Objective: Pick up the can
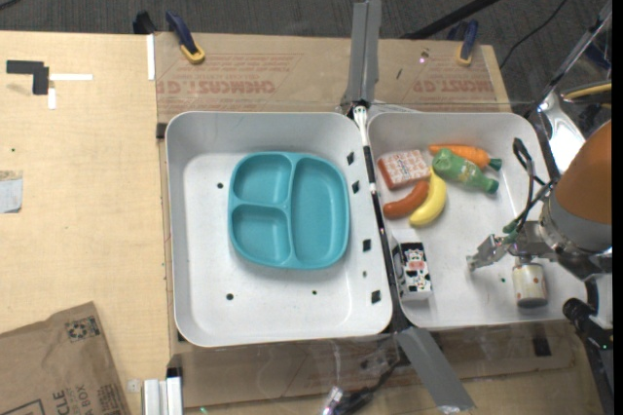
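Hanging low over the right bin (pixel 458 126), near its front right corner, the claw (pixel 506 252) shows metal parts splayed to the left; whether its fingers are spread or pressed together cannot be told at this angle. The can (pixel 530 285), a small pale cylinder, sits on the bin floor just beside and below the claw, close to the front wall. It is not visibly between the fingers. The arm (pixel 589 189), with its orange band, enters from the right edge above the can.

Further left in the same bin, a small black-and-white carton (pixel 414 270) lies against the dividing wall. Toward the back sit a yellow banana (pixel 431 201), a red-orange sausage shape (pixel 405 200) touching it, a red and white packet (pixel 402 167), a green bottle (pixel 464 171) and an orange carrot (pixel 461 153), all clustered together.

The left bin (pixel 195 238) holds a teal divided plate (pixel 290 209) with three compartments. Both bins rest on the table (pixel 78 208). A cardboard box (pixel 58 364) lies at the table's front left corner.
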`<state>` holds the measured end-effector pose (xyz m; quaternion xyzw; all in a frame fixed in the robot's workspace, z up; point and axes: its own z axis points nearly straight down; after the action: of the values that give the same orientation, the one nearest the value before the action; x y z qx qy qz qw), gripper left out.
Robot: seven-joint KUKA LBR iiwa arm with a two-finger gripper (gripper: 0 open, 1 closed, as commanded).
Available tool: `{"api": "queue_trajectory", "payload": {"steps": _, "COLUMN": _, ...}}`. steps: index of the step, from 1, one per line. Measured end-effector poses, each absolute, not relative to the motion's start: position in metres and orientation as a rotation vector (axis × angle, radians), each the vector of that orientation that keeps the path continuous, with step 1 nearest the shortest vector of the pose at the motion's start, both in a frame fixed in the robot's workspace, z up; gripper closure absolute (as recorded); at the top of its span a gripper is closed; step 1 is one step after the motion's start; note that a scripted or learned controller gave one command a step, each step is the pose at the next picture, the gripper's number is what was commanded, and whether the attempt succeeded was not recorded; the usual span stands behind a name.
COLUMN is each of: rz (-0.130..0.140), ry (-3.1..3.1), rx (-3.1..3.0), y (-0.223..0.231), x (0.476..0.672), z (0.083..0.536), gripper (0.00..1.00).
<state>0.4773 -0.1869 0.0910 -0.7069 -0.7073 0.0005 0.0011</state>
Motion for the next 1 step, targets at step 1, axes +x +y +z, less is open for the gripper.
{"api": "queue_trajectory", "payload": {"steps": 1, "rz": -0.001, "ry": -2.474, "rx": -1.932, "y": -0.2208, "x": 0.4776, "z": 0.0912, "gripper": 0.00}}
